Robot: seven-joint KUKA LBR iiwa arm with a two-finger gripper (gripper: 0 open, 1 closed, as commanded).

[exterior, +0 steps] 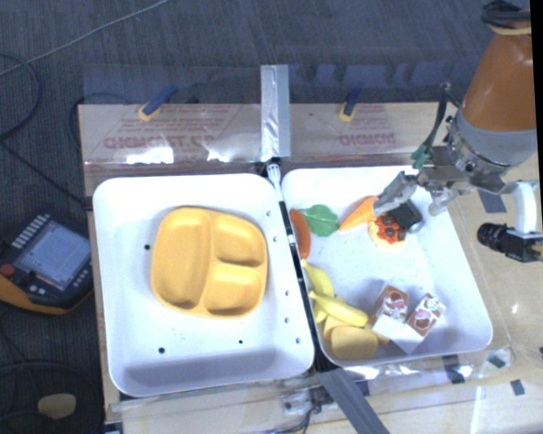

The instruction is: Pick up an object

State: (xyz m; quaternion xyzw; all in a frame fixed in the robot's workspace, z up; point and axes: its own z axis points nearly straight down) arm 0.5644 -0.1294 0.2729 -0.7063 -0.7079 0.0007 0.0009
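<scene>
The gripper [402,214] hung low over the far part of the right bin [458,273], reaching in from the right below the arm's orange band [506,78]. Whether it was open or closed could not be told, since its dark tip blended with what lay under it. Directly beneath the tip sat a small orange-red object [387,232], touching or nearly touching it; nothing could be seen lifted off the bin floor. Just to the left of the gripper lay a toy carrot [356,214], its thick end pointing at the tip, and beyond that a green leaf piece [321,219] and a reddish piece [299,233] against the bin's left wall. Nearer the camera from the gripper, well apart from it, were a bunch of yellow bananas [332,306], a tan rounded piece [353,342] and two small brown-and-white blocks [408,311]. Far to the left, in the left bin [133,357], rested a yellow compartment tray [208,261]. Both bins stood on the table [202,133].
</scene>
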